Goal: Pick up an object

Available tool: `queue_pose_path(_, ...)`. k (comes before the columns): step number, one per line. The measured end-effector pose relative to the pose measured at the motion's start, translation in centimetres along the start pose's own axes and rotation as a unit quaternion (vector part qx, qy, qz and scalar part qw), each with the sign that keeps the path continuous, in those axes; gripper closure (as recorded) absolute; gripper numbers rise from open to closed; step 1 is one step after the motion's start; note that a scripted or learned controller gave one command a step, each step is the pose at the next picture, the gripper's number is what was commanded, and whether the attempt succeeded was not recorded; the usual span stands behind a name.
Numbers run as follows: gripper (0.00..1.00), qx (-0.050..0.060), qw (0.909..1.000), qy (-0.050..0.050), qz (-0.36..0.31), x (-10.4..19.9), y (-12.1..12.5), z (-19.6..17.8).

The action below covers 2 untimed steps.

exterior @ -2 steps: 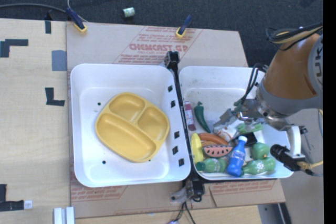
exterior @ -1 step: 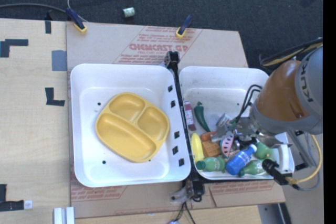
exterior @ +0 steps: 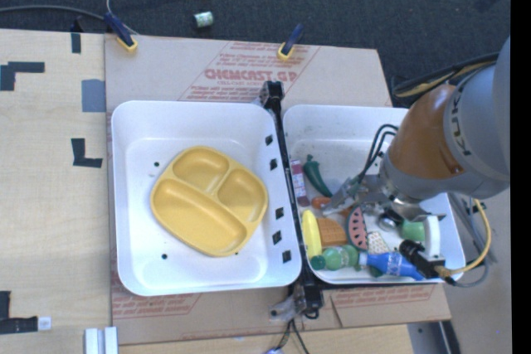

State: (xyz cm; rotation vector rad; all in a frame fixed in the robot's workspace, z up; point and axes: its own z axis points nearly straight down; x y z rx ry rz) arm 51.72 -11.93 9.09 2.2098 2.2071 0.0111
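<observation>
A yellow divided plate (exterior: 209, 201) is lying alone in the left bin (exterior: 133, 137), left of centre in the frame. It looks like light, stiff plastic, broad and flat, so any hold would have to be on its rim.

Moving right past the divider, the right bin (exterior: 348, 118) is holding a crowd of small toy pieces along its lower half: a dark green pepper-like piece (exterior: 316, 174) near the divider, a yellow banana-like piece (exterior: 310, 231) below it, an orange-brown block (exterior: 333, 230) just beside that, a watermelon slice (exterior: 358, 228), a green bottle-like piece (exterior: 334, 259) and a blue one (exterior: 392, 264) along the lower wall. All look light, hard and smooth, likely slippery, best taken across the narrow width.

The gripper (exterior: 353, 196) is hanging over this pile at right of centre, its thin fingers appearing to be spreading apart, nothing visibly between them. The nearest candidates appear to be the watermelon slice and the orange-brown block, though crowding neighbours could be making a clean pinch hard.
</observation>
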Motion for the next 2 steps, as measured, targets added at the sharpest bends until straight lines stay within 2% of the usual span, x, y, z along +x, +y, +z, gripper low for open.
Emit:
queue_pose_path(1,1.0,0.005,1.0,0.002,0.0,0.1,-0.2,-0.7)
queue_pose_path(2,1.0,0.009,0.9999,0.004,-0.002,6.2,-0.9,-9.8)
